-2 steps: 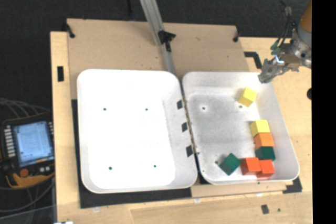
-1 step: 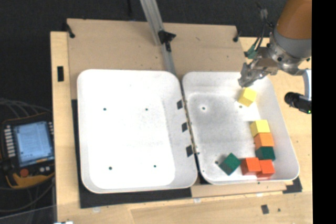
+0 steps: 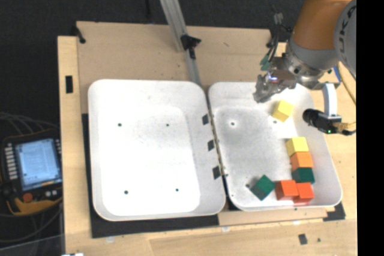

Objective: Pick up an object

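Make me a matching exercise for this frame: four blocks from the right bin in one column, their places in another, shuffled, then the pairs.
Things:
1. lone yellow block
2. tilted green block
3. second yellow block
4. red block

Places:
A. top of the column of blocks along the bin's right side
B. near corner of the bin, beside an orange block
C. just below the gripper, apart from the other blocks
D. near edge of the bin, left of the orange block

Pairs: 1-C, 2-D, 3-A, 4-B

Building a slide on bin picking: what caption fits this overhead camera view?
KUKA arm's gripper hovers beside a lone yellow cube in the right bin; more coloured blocks cluster near its front corner.
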`<state>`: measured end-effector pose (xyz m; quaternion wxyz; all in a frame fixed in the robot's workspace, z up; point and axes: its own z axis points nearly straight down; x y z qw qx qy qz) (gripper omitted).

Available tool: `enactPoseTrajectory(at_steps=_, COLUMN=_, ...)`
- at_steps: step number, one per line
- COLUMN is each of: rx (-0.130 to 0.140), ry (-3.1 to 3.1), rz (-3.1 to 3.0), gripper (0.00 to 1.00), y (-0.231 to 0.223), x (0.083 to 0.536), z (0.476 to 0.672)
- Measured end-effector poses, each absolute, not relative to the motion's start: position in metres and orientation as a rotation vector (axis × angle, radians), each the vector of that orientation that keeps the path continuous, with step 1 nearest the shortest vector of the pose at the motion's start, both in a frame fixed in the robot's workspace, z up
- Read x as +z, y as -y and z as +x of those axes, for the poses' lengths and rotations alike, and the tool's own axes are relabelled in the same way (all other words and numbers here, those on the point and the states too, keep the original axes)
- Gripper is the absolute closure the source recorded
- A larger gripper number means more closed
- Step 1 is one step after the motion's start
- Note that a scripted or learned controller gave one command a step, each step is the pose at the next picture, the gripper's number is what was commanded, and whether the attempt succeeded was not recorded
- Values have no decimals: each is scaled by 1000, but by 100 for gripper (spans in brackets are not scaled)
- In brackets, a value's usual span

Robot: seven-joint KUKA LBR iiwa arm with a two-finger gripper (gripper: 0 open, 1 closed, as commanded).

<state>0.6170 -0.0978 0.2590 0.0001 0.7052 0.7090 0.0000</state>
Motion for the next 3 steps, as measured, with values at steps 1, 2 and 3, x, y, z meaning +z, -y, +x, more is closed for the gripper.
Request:
enactPoseTrajectory(at_steps=1, rx=-1, ry=-2227, rz=2216, gripper=100, y=56, x=252, z=606)
enactPoseTrajectory(at_steps=2, rx=-1, ry=-2228, rz=2215, gripper=100, y=7, x=239, z=601)
enactPoseTrajectory(at_steps=3, rx=0, ry=-2230, rz=2215, gripper=100, y=-42, x=231, z=589)
